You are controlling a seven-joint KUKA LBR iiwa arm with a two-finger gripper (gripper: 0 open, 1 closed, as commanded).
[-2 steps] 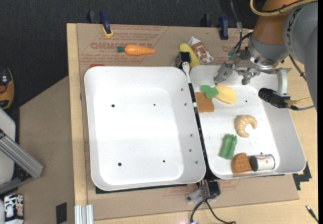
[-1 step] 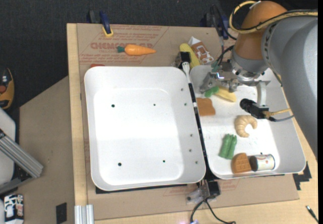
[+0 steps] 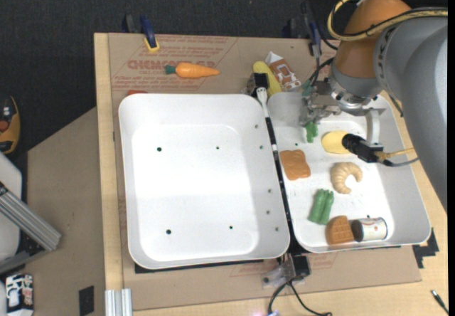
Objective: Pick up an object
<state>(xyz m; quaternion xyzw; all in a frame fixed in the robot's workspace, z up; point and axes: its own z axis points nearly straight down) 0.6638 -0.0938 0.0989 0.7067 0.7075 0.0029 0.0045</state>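
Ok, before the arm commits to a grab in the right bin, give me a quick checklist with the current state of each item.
1. Pincer over the right bin: ok, it sits at the bin's far left corner.
2. Object under it: cannot tell; a small green piece shows just below the tips.
3. Object held: cannot tell, nothing visibly between the fingers.
4. Nearby items apart from the pincer: ok, the yellow lemon and the toast slice lie clear of it.
5. Cable slack: not ok, it trails beside the lemon.
6. Carrot lies outside both bins: not ok.
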